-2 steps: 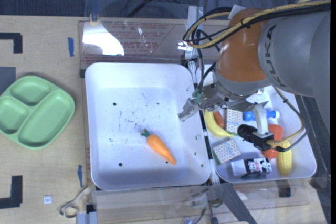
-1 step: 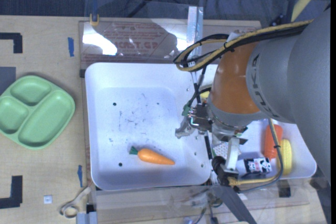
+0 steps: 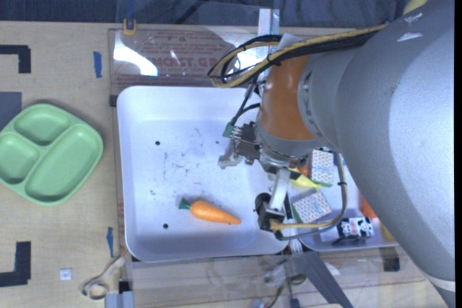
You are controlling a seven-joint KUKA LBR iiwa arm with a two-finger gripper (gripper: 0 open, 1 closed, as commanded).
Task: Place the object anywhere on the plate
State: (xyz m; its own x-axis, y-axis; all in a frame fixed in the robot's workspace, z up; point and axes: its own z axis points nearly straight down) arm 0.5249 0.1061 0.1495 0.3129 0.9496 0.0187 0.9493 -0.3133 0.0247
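One carrot (image 3: 209,212), lying apart from pincer (image 3: 234,154)

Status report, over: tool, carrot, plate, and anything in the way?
Tool over bin, apart from carrot. Carrot lies in bin, near front wall, not on plate. Only bin wall between carrot and plate.

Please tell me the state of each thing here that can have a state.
carrot: lying flat in the white bin, not held.
plate: upright on the bench, without the carrot.
gripper: above the bin, apart from the carrot.
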